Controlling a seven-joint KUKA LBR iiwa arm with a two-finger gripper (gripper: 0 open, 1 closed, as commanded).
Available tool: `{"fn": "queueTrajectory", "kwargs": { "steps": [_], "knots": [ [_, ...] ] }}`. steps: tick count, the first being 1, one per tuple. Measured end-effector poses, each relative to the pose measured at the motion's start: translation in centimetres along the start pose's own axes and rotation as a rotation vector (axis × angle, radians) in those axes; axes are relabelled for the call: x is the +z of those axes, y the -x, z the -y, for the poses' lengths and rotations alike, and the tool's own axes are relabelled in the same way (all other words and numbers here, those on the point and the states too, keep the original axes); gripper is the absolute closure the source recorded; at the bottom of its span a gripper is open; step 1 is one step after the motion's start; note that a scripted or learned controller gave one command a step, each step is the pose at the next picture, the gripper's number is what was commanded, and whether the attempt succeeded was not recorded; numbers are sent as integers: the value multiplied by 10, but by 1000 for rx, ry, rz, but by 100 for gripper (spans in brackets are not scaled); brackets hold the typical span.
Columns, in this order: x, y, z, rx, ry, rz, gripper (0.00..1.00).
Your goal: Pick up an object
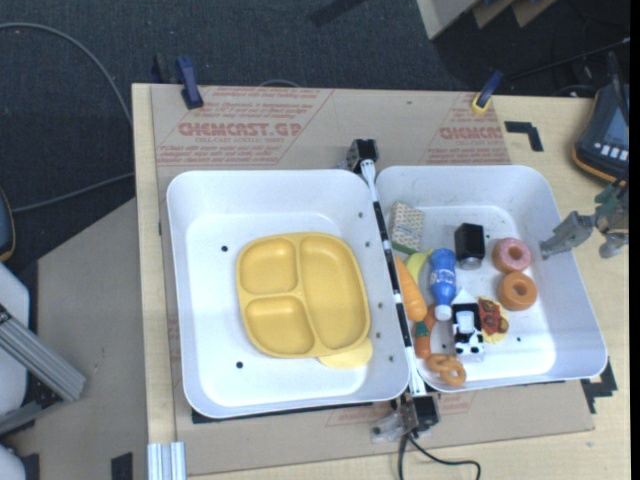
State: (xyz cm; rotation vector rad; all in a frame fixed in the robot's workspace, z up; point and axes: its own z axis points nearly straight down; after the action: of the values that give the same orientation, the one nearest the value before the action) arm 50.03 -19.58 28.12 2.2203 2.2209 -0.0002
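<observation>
Orange carrot [408,288] lies lengthwise along right bin's [560,218] left wall.

One fixed cam is mounted above the bench [300,118], angled down at a slant from the near side, so both bins are taken in whole: left bin [200,268] at frame centre-left, right bin [560,268] at centre-right. Dark floor is seen across the top and left of frame. The view is set mid-range, w/ bench edges kept inside the frame except at far right, where the gripper [580,230] is caught
</observation>
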Motion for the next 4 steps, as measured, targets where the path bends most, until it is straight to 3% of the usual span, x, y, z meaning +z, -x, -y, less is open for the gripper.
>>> {"fn": "queueTrajectory", "kwargs": {
  "steps": [1, 2, 3, 4],
  "knots": [
    [144, -7, -43, 0, -2, -2, 0],
    [195, -82, -105, -1, 4, 0, 0],
    [196, -59, -165, -2, -11, -3, 0],
    [197, -66, -110, 0, -3, -2, 0]
  ]
}}
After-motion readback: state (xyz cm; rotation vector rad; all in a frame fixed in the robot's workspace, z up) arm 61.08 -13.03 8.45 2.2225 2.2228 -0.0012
